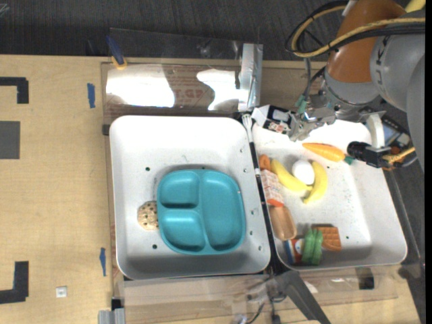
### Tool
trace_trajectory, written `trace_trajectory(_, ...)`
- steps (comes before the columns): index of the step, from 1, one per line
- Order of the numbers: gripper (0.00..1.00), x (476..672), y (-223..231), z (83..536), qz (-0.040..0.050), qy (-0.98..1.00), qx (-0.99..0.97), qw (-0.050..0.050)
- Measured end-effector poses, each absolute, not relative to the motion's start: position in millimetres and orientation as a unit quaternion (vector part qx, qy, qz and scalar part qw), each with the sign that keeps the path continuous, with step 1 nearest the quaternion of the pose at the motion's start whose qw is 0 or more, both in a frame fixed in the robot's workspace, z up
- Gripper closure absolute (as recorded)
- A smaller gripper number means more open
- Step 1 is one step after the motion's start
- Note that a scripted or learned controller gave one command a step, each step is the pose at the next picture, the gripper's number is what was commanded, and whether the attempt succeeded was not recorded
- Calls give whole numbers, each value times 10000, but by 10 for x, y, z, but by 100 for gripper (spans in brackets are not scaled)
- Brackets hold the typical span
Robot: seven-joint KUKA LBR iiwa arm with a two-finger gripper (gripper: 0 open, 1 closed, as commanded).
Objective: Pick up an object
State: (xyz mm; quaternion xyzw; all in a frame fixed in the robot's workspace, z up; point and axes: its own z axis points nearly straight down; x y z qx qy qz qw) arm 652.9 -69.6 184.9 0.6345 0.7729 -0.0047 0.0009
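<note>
Jaws first: I cannot tell whether they stand open or closed, for the gripper (302, 121) is small and dark against the far rim of the right-hand shallow white bin (378, 238), and nothing can be made out between them; I judge it carries nothing. It hangs above that bin's far left corner, near a small black-and-white packet (277, 120), because the grey arm with its orange band (368, 36) reaches in from the right and bends down over the clutter, which is where the pickable things lie.

Largest of the loose things is the teal sectioned plastic plate (200, 210), lying flat in the middle of the left-hand shallow white bin (182, 137); a round tan cookie (148, 215) touches its left edge. In the right bin a yellow banana (304, 184) curves around a white egg (304, 173), the two touching, so a grasp on either may disturb the other; a brown sausage-like roll (281, 221) lies along the bin's left wall; an orange carrot (324, 151) lies just beyond the banana, the closest candidate to the gripper and fairly free on its sides; a green and orange toy piece (317, 243) sits near the front rim.

No object is yet lifted; my guess is the carrot or the packet is the likeliest target.
</note>
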Motion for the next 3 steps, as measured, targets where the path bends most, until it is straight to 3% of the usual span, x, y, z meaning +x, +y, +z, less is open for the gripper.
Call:
trace_trajectory(1,0,6547,-628,1853,-1,7751,6319,3)
trace_trajectory(2,0,6043,-1047,1098,-22,7666,6421,-21)
trace_trajectory(3,0,5572,-1304,873,11,7921,6103,25)
